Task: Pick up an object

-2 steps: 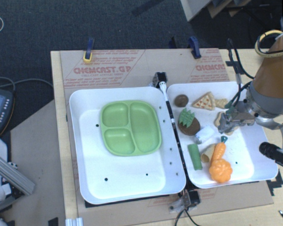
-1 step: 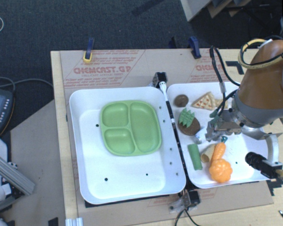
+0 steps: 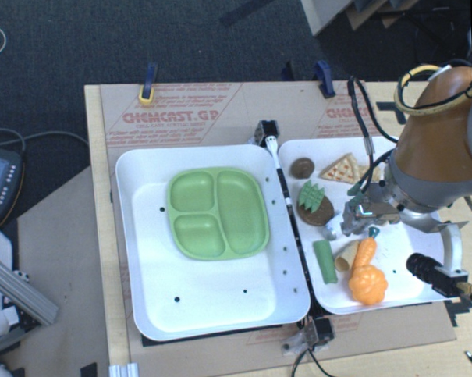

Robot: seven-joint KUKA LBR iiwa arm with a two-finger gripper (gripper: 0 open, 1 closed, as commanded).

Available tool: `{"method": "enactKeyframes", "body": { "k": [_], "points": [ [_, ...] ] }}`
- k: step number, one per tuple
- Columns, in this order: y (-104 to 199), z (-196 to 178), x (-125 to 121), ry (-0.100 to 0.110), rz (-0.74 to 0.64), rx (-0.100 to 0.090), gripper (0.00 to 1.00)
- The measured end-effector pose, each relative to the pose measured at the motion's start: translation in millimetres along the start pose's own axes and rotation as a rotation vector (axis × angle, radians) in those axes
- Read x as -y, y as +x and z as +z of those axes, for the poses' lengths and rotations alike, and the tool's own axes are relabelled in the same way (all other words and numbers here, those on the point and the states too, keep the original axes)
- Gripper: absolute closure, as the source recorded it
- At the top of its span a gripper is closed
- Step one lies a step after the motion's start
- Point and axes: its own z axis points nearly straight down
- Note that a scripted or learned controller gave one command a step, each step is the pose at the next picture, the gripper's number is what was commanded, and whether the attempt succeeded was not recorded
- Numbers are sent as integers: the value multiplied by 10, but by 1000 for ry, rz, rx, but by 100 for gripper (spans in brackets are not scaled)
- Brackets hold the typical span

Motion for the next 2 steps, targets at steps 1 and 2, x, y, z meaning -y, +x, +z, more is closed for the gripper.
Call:
{"method": "enactKeyframes", "body": {
  "k": [1,2],
  "points": [
    [156,106,39,0,-1,0,100],
    [10,160,-39,-4,3,3,100]
  ]
}}
